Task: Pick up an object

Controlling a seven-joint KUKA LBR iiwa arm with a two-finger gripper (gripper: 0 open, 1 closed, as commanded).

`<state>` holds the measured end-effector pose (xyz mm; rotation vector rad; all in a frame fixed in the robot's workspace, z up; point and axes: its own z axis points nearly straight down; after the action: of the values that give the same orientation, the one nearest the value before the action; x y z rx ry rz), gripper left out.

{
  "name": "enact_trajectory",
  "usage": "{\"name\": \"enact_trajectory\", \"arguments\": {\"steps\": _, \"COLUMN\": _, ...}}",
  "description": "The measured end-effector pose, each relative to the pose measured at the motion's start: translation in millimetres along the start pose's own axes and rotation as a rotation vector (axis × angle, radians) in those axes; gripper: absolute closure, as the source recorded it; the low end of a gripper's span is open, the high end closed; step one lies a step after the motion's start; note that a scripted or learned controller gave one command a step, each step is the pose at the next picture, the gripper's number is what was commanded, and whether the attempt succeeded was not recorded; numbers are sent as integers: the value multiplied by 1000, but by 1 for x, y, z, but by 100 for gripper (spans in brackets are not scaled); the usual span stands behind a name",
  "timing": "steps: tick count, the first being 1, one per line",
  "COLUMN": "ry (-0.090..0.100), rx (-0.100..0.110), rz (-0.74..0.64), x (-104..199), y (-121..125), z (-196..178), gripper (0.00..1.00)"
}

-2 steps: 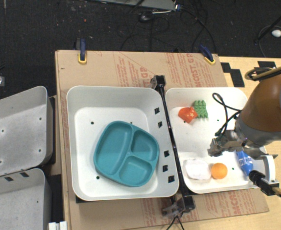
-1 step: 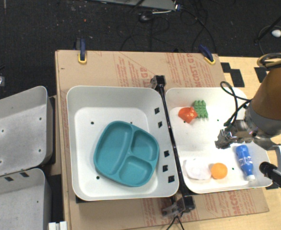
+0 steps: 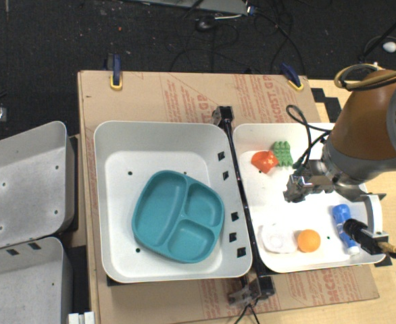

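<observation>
Cardboard sheet [image 3: 184, 93] under bins; yellow clamps [image 3: 116, 81]; cables [image 3: 279, 19]

A robotics lab: cardboard-topped bench [image 3: 164, 93] clamped down, white bins [image 3: 110, 147], loose cables [image 3: 265, 19] on dark floor.

A tray [image 3: 178, 216] is lying in the left bin [image 3: 110, 181] — a ball [image 3: 309, 241], a strawberry [image 3: 264, 160] and a marker [image 3: 344, 227] are sitting in the right bin [image 3: 252, 201].

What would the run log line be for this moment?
gripper: over right bin, nothing seen held | nearest: red toy | teal plate: left bin
</observation>
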<state>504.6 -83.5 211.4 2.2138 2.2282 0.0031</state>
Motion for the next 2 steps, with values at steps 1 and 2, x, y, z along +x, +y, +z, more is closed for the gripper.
{"name": "enact_trajectory", "arguments": {"steps": 1, "ry": 0, "rx": -2, "rz": -1, "x": 44, "y": 31, "z": -13, "gripper": 100}}
{"name": "enact_trajectory", "arguments": {"steps": 2, "ry": 0, "rx": -1, "rz": -2, "x": 90, "y": 64, "z": -6, "gripper": 100}}
